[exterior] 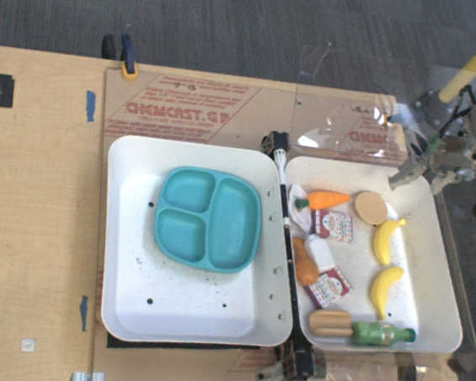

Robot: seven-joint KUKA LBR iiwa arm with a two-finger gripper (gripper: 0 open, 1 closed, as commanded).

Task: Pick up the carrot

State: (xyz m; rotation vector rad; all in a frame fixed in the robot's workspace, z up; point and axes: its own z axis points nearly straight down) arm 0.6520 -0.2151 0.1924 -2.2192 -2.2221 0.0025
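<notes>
In the upper left of the right bin (445,275), the carrot (326,201) lies flat: orange, tapered, green stub pointing left, beside a tan disc (371,208). The gripper (413,172) hovers off the bin's upper right corner; its grip state cannot be determined.

The carrot (330,201) is orange with a green tip. Two bananas (386,240) are yellow, and a bottle (382,333) is green. The divided plate (209,220) is teal — it sits in a white bin (126,292) flecked with dark specks. The worktop (22,230) is pale tan, with red lettering on the cardboard (179,107).
</notes>
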